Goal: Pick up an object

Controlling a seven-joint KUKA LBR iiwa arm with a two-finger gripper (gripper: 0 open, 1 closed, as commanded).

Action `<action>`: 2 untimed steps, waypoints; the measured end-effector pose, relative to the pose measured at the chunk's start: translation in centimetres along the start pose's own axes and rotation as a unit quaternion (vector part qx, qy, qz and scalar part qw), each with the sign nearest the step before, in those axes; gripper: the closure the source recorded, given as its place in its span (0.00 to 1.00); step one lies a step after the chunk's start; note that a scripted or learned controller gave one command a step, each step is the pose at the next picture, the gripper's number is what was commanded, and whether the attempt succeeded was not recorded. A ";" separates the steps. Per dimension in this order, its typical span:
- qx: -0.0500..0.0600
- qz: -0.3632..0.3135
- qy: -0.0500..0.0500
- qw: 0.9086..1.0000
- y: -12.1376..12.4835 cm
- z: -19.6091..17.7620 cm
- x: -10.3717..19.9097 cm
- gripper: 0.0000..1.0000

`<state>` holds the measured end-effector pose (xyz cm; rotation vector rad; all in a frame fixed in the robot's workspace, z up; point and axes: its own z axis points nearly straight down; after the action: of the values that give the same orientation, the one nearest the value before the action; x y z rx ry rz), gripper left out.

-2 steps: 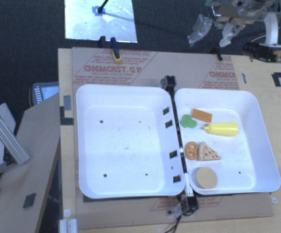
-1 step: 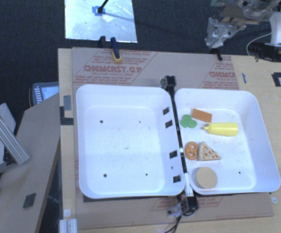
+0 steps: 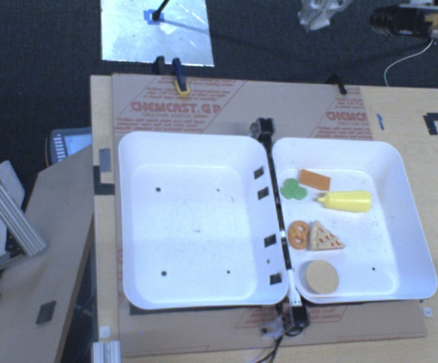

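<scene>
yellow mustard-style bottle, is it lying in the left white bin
No, the yellow plastic bottle lies in the right white bin, beside the orange block.

The two bins, left (image 3: 192, 225) and right (image 3: 408, 225), are plain white, the left one marked with a few small dark dots. In the right bin lie a green leafy piece (image 3: 293, 190), an orange block (image 3: 315, 179), a yellow bottle (image 3: 346, 200), a brown pretzel (image 3: 298, 234), a tan wedge (image 3: 324, 237) with red specks and a round beige disc (image 3: 322, 276). The bench (image 3: 75, 225) is pale wood colour. Its board (image 3: 226, 104) is light brown with red lettering. The floor (image 3: 37, 51) is dark blue-grey, with a shiny silver sheet (image 3: 156, 23) on it. The end effector (image 3: 318, 10) is pale grey.
</scene>
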<state>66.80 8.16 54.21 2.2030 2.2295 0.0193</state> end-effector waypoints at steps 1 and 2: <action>0.006 0.000 0.000 1.000 0.0 0.8 8.6 1.00; 0.007 0.000 0.000 1.000 -2.6 1.3 15.5 1.00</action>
<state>64.03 23.68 52.96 2.2100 2.2365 0.0040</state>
